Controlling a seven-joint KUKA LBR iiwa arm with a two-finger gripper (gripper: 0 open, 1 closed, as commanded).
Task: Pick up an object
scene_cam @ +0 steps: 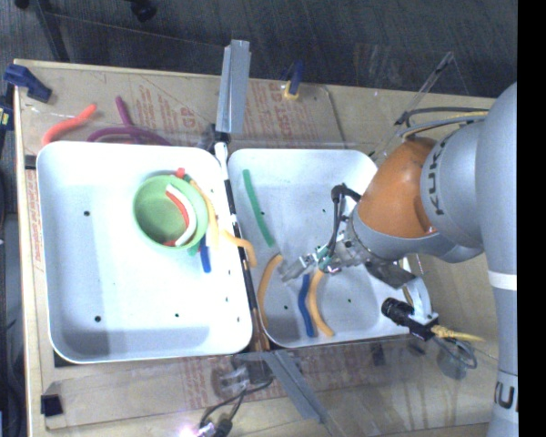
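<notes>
- Two metal fingers of the gripper (pixel 315 260) point toward the left of the frame, low over the floor of the right bin (pixel 291 176); they look slightly spread, with nothing visible between them.
- Just below the fingertips lie a blue strip (pixel 304 306) and an orange strip (pixel 320 309), side by side and near the bin's lower rim; whether either touches the gripper is hard to tell.
- A second orange strip (pixel 267 280) curves along the left side of the same bin, just left of the gripper.
- A green stick (pixel 257 208) lies slantwise in the upper left part of the right bin, apart from the gripper.
- Behind the gripper, the arm (pixel 455 198) enters from the right of the frame, its orange band above the wrist and grey body beyond.
- In the left bin (pixel 82 271), a green bowl (pixel 156 215) sits in the upper right part, with a red strip (pixel 184 201) and a white piece inside it.
- A yellow strip (pixel 220 230) and a small blue piece (pixel 205 260) lie beside the bowl, toward the wall shared by the bins.
- On the bench (pixel 118 381) at the upper left, outside the bins, lie an orange tube (pixel 68 122) and a purple one (pixel 127 133).
</notes>
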